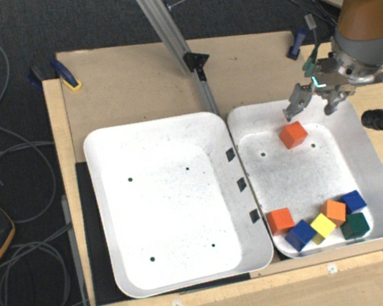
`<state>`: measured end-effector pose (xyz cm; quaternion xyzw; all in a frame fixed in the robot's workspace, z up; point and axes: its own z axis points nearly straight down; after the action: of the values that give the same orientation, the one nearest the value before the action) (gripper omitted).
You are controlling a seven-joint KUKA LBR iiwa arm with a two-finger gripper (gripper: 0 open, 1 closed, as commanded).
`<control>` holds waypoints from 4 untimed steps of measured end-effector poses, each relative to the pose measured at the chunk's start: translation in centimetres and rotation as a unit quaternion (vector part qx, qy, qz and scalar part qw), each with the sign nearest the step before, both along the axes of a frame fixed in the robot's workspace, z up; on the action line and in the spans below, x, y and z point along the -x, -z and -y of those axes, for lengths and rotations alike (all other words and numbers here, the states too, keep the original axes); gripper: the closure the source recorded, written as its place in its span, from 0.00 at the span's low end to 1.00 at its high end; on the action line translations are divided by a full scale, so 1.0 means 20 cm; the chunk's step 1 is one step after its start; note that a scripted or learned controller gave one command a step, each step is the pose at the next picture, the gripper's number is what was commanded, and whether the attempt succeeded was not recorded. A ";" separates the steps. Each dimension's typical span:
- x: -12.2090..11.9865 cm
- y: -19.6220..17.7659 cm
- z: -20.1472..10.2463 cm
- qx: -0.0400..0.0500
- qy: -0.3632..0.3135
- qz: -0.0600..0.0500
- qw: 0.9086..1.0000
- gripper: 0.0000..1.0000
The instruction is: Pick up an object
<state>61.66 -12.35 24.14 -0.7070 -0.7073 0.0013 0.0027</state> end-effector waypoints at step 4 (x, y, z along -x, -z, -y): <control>0.01 0.72 -0.03 0.000 0.000 -0.001 1.000 0.00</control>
<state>61.48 -11.69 9.69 -0.7072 -0.7071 0.0017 0.0030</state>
